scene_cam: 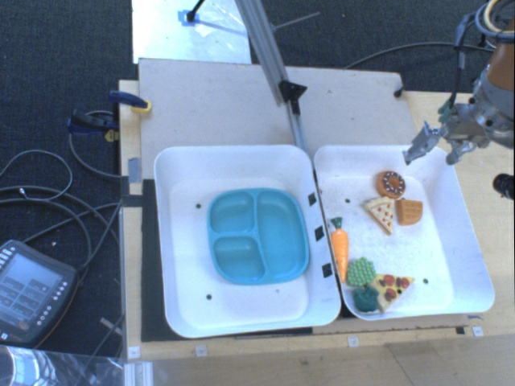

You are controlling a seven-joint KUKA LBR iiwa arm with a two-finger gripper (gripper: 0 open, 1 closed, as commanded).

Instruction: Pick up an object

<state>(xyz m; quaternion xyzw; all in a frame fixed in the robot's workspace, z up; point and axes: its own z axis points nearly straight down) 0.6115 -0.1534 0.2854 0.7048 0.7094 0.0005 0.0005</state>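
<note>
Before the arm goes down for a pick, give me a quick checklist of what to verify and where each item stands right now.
1. Gripper open with nothing between its fingers: ok, both fingers spread and bare.
2. Gripper above the right bin: ok, over its upper edge.
3. Gripper lined up over a target: not ok, the doughnut lies lower left of it.
4. Target free of neighbours: not ok, the doughnut sits close to the pizza slice and waffle.
5. Easier target available: ok, the carrot lies alone near the divider.
6. Height above the bin floor: cannot tell.
</note>
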